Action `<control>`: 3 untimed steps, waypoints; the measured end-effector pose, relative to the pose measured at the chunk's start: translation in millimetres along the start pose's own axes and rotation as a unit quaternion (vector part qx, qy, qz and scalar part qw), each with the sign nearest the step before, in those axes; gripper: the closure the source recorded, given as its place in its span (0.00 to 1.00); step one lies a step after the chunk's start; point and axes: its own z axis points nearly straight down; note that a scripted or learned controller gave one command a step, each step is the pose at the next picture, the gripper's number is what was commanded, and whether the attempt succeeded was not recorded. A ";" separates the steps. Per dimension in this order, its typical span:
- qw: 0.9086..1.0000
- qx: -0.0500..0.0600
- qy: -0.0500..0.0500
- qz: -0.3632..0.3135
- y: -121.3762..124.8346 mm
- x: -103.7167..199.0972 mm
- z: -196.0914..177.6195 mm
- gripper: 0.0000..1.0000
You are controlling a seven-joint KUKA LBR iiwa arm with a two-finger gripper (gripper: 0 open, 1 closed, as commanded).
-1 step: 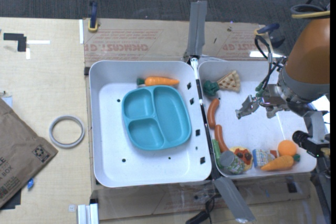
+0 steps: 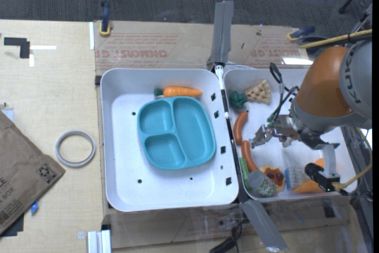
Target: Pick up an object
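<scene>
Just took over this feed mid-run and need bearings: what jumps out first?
A teal divided plate fills the middle of the left bin, with a toy carrot lying just above it. The grey and orange arm hangs over the right bin, its gripper low among toy food: two sausages along the left wall and a waffle piece near the top.
</scene>
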 end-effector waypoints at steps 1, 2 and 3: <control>0.995 -0.002 -0.001 -0.101 -1.9 36.7 -83.3 0.00; 0.997 -0.001 0.000 -0.074 -33.6 -4.7 -7.1 0.00; 0.996 -0.002 -0.001 -0.087 54.7 -6.8 16.2 0.00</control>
